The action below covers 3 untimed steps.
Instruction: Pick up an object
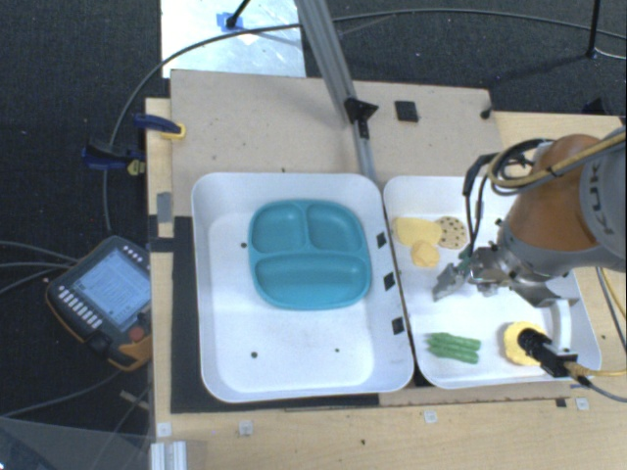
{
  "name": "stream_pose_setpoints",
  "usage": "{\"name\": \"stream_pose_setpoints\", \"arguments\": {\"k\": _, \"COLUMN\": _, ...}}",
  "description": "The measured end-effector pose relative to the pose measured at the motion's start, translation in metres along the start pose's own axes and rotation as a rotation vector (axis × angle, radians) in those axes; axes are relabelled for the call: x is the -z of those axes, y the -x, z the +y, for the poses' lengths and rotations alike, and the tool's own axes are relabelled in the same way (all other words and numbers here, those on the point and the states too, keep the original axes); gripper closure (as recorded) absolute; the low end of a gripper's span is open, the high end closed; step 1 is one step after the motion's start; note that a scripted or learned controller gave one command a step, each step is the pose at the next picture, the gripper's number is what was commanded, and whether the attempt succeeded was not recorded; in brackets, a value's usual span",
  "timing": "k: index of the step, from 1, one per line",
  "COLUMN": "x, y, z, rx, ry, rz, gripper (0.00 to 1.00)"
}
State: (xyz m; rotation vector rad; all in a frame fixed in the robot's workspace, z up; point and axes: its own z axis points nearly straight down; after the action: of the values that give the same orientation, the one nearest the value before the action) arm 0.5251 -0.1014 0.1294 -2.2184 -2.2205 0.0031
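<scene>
The right bin (423,355) holds yellow food pieces (416,233), a speckled cookie (452,230), a green bean bundle (453,347) and a yellow ring-shaped item (521,344). My gripper (454,280) hovers over the middle of this bin, just below the cookie and above the green beans. Nothing shows between its fingers. The arm's orange band (549,209) sits to the right, above the wrist.
The left bin (211,292) holds a teal divided plate (310,254). A grey pole (328,52) slants down to the bins' far edge. A teach pendant (103,297) lies on the floor at left. Cables run around the bench.
</scene>
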Motion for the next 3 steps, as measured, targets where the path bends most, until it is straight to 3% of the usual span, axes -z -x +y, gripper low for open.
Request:
{"name": "stream_pose_setpoints", "arguments": {"k": 1, "x": -0.042, "y": 0.001, "z": 0.003, "rx": 0.000, "ry": 0.008, "rz": 0.000, "gripper": 0.00}}
{"name": "stream_pose_setpoints", "arguments": {"k": 2, "x": -0.029, "y": -0.001, "z": 0.005, "rx": 0.001, "ry": 0.016, "rz": 0.001, "gripper": 1.00}}
{"name": "stream_pose_setpoints", "arguments": {"k": 3, "x": 0.034, "y": -0.002, "z": 0.002, "rx": 0.004, "ry": 0.010, "rz": -0.002, "gripper": 1.00}}
